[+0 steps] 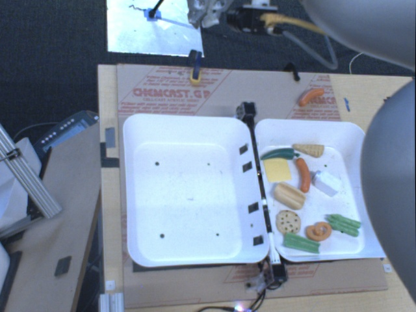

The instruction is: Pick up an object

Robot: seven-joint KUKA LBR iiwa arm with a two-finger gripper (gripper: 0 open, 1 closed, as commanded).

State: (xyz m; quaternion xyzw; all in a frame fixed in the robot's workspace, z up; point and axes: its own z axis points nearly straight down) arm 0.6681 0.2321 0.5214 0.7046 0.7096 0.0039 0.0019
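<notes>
The right white bin holds several toy foods: a yellow cheese square, a red sausage, a white block, a bread roll, a cookie, an orange pretzel, green beans, a green pod, a dark green pepper and a yellow wedge. My gripper hangs high at the top of the view, beyond the far edge of the bench and well away from both bins. Nothing is seen in it.
The left white bin lies beside the right one, with a black divider strip between them. An orange sausage lies on the board behind the right bin. A yellow clamp sits at the far edge. My grey arm looms over the right side.
</notes>
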